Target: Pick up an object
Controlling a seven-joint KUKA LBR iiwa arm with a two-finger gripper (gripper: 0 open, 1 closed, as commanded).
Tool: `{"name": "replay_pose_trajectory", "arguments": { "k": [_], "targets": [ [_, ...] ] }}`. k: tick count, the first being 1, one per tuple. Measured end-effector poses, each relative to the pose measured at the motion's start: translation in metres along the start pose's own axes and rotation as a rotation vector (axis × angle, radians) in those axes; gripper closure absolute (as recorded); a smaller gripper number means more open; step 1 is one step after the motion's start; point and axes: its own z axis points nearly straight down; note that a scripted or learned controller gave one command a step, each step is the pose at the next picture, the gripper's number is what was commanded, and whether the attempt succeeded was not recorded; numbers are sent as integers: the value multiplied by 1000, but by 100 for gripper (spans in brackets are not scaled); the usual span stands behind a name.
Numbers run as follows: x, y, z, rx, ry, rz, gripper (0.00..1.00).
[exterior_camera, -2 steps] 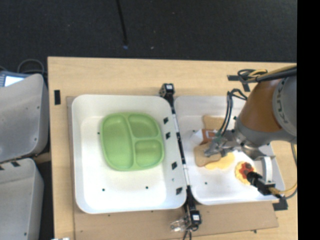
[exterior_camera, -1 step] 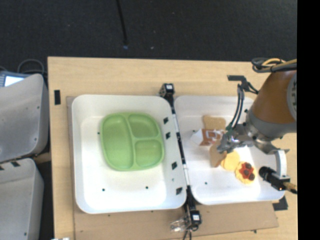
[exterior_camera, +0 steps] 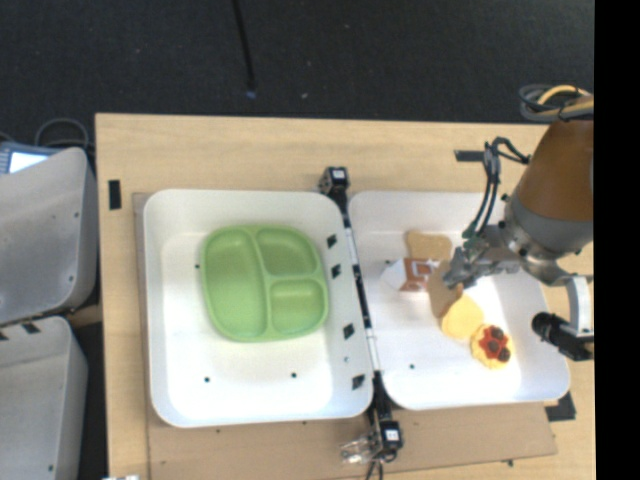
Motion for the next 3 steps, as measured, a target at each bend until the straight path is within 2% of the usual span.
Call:
{"name": "replay_pose_trajectory", "arguments": {
  "k": [1, 2, 3],
  "targets": [
    [-1, 2, -54, -1, 0, 0, 100],
    [47, 17, -56, 5, 3, -4, 100],
    [101, 14, -54, 6, 3, -4, 100]
  ]
}}
